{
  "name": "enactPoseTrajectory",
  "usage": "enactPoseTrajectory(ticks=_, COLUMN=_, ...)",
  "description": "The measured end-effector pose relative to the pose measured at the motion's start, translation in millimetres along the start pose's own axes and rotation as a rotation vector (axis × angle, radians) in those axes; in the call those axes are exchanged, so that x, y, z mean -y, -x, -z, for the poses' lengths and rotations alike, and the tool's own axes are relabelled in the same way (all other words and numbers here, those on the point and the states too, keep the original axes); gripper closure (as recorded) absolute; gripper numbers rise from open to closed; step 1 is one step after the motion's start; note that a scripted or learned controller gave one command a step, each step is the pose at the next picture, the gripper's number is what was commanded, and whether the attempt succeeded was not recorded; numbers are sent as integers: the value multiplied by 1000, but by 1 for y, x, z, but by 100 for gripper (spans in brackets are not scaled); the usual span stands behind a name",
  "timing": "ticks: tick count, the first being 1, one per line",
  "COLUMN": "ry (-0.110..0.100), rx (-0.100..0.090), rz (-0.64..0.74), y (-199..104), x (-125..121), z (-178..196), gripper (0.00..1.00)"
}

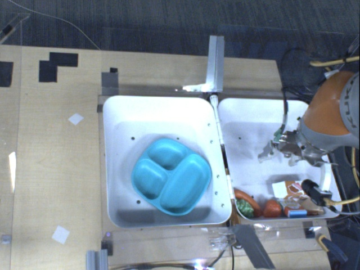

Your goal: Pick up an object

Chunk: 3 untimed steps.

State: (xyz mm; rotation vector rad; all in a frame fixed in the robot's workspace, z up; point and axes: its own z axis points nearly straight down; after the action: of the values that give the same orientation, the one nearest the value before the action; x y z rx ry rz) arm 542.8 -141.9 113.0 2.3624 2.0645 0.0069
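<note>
The gripper (281, 149) hovers over the right bin (247, 120), its fingers apart, gripping nothing – the small toy foods, a carrot (247, 198) and tomato (272, 208), lie at the near wall; light, hard, probably slippery – grip across the middle

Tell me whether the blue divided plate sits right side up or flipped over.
Right side up: the blue divided plate in the left bin shows its three hollow compartments facing upward.

Blue divided plate (171, 176) in white left bin (121, 117); white right bin (247, 122); orange carrot (247, 198), red tomato (272, 208); tan desk (50, 167) with black squares (56, 65).
</note>
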Motion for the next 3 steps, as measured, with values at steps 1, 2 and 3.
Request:
enactPoseTrajectory(ticks=1, ry=5, rx=2, rz=115, y=39, x=48, z=-23, gripper=0)
enactPoseTrajectory(ticks=2, ry=11, rx=2, rz=328, y=-40, x=57, z=-23, gripper=0)
enactPoseTrajectory(ticks=3, ry=7, rx=0, rz=305, y=-23, x=27, z=-23, gripper=0)
